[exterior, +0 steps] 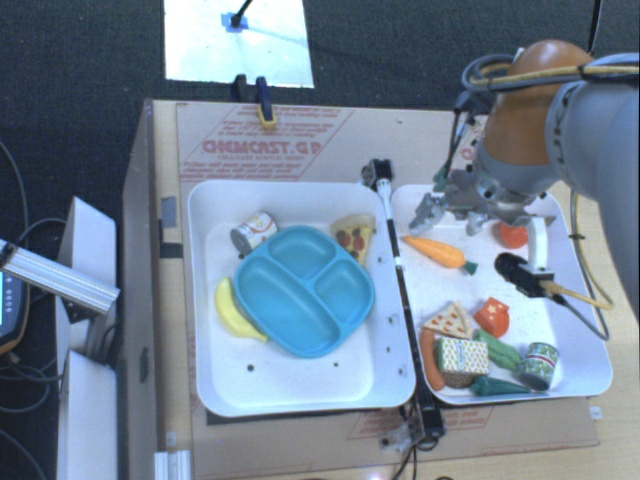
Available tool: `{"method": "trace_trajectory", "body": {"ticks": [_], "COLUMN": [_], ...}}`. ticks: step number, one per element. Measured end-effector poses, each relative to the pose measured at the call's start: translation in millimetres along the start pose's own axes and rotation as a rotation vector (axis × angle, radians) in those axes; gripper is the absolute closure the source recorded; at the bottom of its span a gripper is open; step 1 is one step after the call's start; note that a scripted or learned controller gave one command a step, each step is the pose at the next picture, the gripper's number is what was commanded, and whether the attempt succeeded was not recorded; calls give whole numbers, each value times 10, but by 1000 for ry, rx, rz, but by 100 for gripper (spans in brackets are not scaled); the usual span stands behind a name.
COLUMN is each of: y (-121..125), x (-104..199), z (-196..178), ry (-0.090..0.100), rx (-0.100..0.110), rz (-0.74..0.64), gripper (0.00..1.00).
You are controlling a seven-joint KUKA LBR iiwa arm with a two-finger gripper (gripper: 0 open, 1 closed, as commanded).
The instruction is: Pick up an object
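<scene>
We see the grey arm with the orange band point(560, 118) reaching in from the right, and its two-finger gripper point(450, 223) hangs over the far part of the right shallow white bin point(585, 353). Its two grey fingers point(428, 211) seem to stand apart, and we see nothing between them. The nearest thing for picking is the orange toy carrot with a green end point(435, 250). It lies flat on the bin floor just below the gripper in the view, with the green end pointing to the right. A small red round piece point(512, 235) lies near the gripper on its right side. Closer to the near edge of the same bin there are a triangular sandwich wedge point(450, 320), a small red chunk point(492, 316), a brown block with a green and yellow face point(460, 358), a long orange piece point(428, 353) touching that block on its left, a long green piece point(500, 351) and a small tin with a green label point(540, 363). In the left shallow white bin point(300, 383) a blue plastic plate with three compartments point(305, 290) lies in the middle. A yellow toy banana point(232, 310) lies against its left edge, a silver can point(253, 233) lies on its side near the far edge, and a toy pizza slice point(352, 236) is just beside the plate at the far right.
</scene>
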State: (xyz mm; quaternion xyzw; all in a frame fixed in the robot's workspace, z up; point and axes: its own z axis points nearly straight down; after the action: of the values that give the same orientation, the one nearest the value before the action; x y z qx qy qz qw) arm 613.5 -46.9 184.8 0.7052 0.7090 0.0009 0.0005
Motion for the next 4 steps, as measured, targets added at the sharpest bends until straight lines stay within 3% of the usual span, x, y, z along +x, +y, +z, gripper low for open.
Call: {"method": "trace_trajectory", "body": {"ticks": [1, 2, 3, 4], "y": [437, 181, -449, -771], "x": [-470, -672, -455, -710], "z": [374, -110, 753, 1006], "ry": [-2, -2, 0, -1], "rx": [1, -2, 3, 2], "rz": [4, 3, 4, 5], "gripper": [0, 0, 0, 0]}}
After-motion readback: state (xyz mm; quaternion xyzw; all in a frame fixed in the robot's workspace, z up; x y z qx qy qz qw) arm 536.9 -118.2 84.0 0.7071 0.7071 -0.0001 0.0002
